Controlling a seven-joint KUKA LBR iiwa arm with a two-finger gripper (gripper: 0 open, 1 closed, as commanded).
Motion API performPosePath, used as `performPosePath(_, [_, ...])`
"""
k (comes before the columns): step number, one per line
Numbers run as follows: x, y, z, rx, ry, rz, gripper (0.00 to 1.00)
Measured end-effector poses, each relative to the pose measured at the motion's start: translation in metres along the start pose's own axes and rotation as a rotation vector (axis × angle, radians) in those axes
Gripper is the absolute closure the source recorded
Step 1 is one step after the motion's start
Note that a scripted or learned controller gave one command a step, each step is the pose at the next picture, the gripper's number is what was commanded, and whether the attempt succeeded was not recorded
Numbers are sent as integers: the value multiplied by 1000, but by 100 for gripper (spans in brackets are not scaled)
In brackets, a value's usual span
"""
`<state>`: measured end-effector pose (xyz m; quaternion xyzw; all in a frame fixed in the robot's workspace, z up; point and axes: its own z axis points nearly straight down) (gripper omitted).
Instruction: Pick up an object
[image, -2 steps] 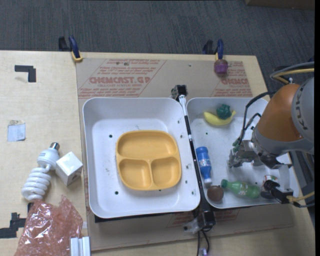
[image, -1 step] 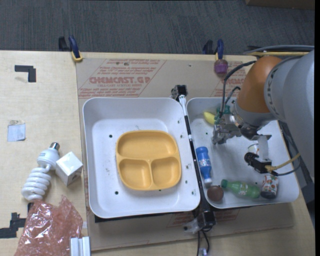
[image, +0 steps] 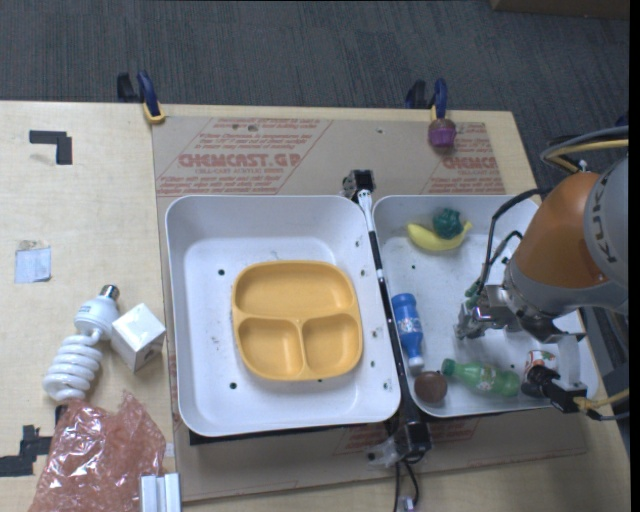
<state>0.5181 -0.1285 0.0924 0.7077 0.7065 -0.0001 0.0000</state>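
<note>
Right bin (image: 385, 330), near edge: brown ball (image: 431, 387) in the corner, green bottle (image: 483, 377) lying beside it. Blue bottle (image: 406, 329) lies along the bin's left wall. Gripper (image: 476, 319) sits low over the bin floor mid-bin, above the green bottle, not touching it; nothing visibly between the fingers, can't tell their opening. Far end: banana (image: 437, 237) touching a green toy (image: 448, 220). Left bin (image: 200, 300) holds a yellow divided tray (image: 297, 320)

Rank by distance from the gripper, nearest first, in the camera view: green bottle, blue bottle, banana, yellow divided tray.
Gripper is over the right bin.
1. Green bottle, just below it at the bin's front edge.
2. Blue bottle, to its left by the divider between bins.
3. Banana, up in the bin's far corner.
4. Yellow divided tray, in the left bin.
</note>
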Motion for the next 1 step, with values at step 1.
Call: performPosePath(1, [16, 87, -2, -1, -1, -4, 0])
